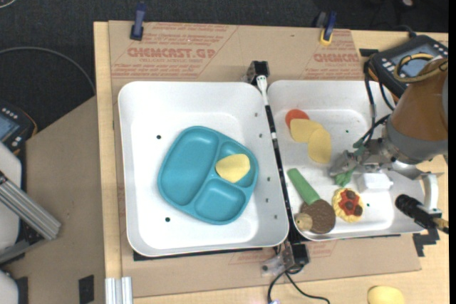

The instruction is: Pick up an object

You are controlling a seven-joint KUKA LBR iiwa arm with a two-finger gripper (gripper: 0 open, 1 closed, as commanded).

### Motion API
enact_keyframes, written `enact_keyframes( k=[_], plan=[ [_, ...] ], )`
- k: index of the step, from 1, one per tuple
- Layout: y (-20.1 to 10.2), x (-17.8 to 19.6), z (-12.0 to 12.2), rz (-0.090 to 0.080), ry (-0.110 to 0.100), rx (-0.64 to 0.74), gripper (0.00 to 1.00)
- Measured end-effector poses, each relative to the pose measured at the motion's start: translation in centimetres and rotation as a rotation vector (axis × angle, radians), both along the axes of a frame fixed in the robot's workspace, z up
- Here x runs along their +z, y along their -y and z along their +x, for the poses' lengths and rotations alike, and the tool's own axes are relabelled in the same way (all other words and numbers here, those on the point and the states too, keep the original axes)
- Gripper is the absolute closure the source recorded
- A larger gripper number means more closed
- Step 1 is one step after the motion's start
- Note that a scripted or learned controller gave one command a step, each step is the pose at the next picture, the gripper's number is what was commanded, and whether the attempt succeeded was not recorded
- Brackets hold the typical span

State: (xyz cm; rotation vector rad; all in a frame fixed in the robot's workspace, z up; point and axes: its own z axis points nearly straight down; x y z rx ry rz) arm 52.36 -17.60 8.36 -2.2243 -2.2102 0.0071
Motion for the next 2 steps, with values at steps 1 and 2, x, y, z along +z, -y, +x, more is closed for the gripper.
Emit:
enact_keyframes(
  k=[1,2],
  plan=[
    [1.9,0.1,1.1,-0.004,0.01,0.005,0.0],
    [3.2,0.2,9.0,-0.001,0.012,0.01,0.0]
  ],
)
